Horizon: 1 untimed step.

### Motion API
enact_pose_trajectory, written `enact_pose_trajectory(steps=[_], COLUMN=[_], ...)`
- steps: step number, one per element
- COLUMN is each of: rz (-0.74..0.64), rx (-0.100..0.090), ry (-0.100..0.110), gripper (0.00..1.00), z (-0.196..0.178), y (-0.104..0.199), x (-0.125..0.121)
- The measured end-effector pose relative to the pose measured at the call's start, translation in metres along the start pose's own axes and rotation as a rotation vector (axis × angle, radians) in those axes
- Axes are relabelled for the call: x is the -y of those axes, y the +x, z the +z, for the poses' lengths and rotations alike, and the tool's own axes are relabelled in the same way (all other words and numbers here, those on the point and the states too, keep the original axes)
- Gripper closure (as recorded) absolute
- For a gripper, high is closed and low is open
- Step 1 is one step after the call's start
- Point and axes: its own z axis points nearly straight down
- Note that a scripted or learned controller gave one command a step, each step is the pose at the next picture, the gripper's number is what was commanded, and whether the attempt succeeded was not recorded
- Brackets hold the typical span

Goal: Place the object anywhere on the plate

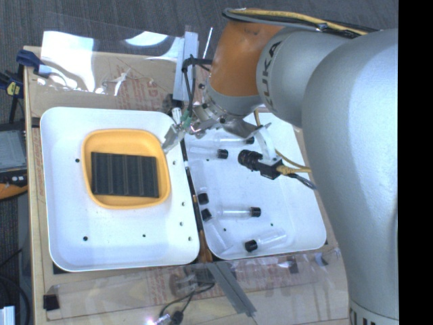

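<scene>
Evidently my gripper (177, 128) hung at the plate's (126, 168) two o'clock rim, whether holding anything I couldn't tell, while light, slick, rolling vials (238, 212) lay in the right bin (308, 232), best pinched mid-barrel.

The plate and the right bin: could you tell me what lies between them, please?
In the camera view, bare left-bin floor and the two bins' touching rims lie between the plate and right bin.

Two white bins: left bin (101, 242), right bin (298, 215). One yellow plate (125, 144) with a dark ribbed centre, in the left bin. About four clear tubes with black caps in the right bin, e.g. one tube (238, 212); exact count unclear under the arm. One arm (325, 87).
</scene>
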Motion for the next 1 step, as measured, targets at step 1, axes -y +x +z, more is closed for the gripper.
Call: enact_pose_trajectory(steps=[1], rz=[-0.258], rx=[0.0], ry=[0.0], gripper=[0.0], z=[0.0011], y=[0.0022], x=[0.0415])
